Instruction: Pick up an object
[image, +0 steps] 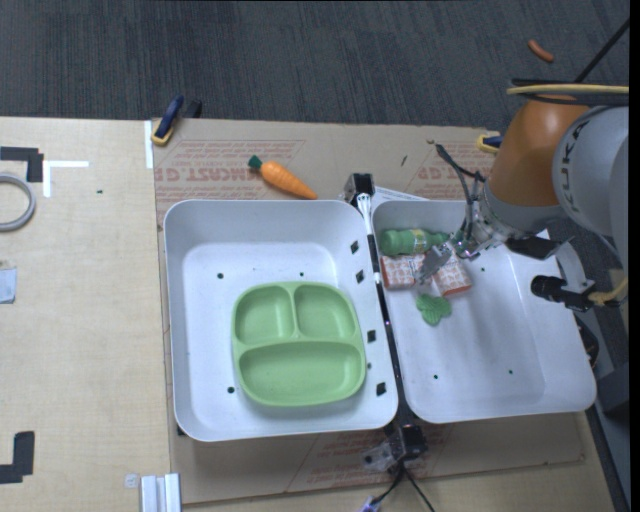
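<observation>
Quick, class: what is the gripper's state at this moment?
Gripper: low in the right bin among the small objects; open or closed cannot be told.

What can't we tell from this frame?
- Gripper: too small and cluttered to judge its grasp.
- Red-and-white packets: labels too small to read; the gripper covers part of one.
- Green bottle: far end blurs into the bin wall.
- Arm: base cut off by the right edge.

Grey arm (600, 160) with a glossy orange band (530, 150) — black cables trailing beside its wrist.
</observation>
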